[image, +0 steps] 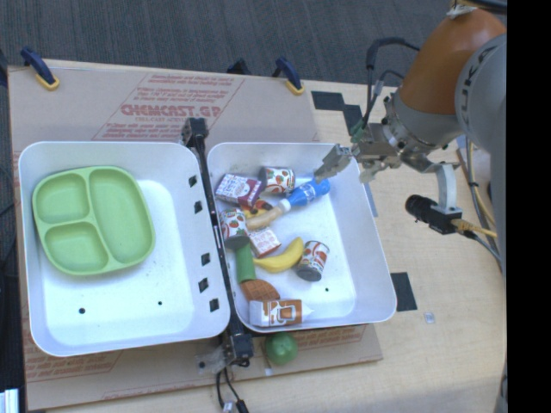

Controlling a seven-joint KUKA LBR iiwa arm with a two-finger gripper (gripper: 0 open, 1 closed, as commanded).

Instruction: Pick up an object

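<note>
green tray (93, 220) with three compartments lies in the left bin (52, 334). right bin (366, 256) holds my choices: small cartons, a banana (282, 256), a can (312, 261) just beside it, and a blue bottle (307, 193) near the far wall. my claw (344, 163) hangs at that bin's far right edge, just beside the bottle's end, fingers spread apart and gripping nothing.

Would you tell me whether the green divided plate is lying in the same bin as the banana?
No, the green divided plate lies in the left bin, while the banana lies in the right bin.
</note>
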